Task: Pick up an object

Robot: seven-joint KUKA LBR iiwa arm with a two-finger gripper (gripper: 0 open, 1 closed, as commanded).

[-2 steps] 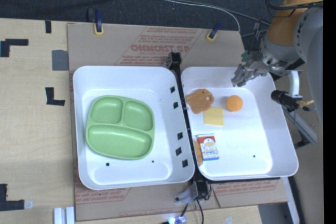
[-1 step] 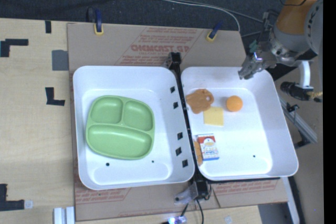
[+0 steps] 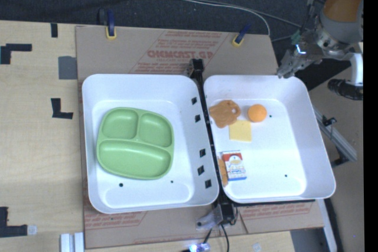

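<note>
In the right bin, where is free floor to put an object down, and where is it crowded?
The right bin has bare floor right of the orange ball and the yellow slice, down to the near wall. It is crowded on the left: brown cookie, slice, and small box by the divider.

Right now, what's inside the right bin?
The right bin holds a brown cookie, an orange ball, a yellow cheese slice and a small box. Anything beneath them is covered.

Tray in left bin; ball, cookie in right bin.
</note>
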